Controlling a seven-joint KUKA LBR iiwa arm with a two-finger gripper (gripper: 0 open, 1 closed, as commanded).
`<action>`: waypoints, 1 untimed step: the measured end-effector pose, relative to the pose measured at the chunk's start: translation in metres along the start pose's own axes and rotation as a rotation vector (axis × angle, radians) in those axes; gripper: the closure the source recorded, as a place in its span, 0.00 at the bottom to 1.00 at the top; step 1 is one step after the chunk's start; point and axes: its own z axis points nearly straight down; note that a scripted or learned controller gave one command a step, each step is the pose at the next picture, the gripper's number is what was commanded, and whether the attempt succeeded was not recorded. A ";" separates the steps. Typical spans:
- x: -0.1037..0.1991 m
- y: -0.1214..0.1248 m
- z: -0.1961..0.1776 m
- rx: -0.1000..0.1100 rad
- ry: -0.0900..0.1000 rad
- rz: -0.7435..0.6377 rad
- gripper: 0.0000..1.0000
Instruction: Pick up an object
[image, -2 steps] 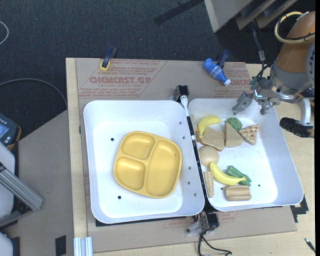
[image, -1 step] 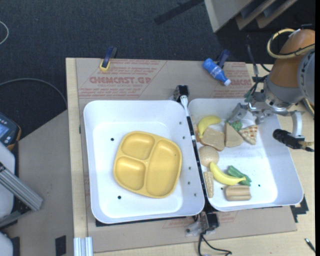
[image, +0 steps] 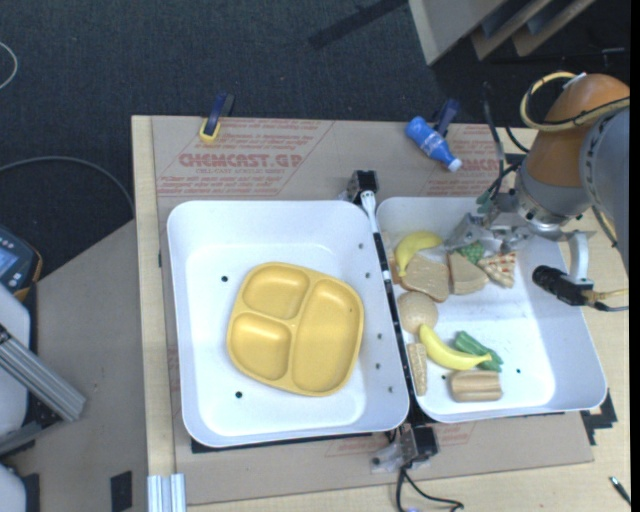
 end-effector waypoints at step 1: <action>-0.001 0.001 -0.011 -0.007 -0.006 -0.002 1.00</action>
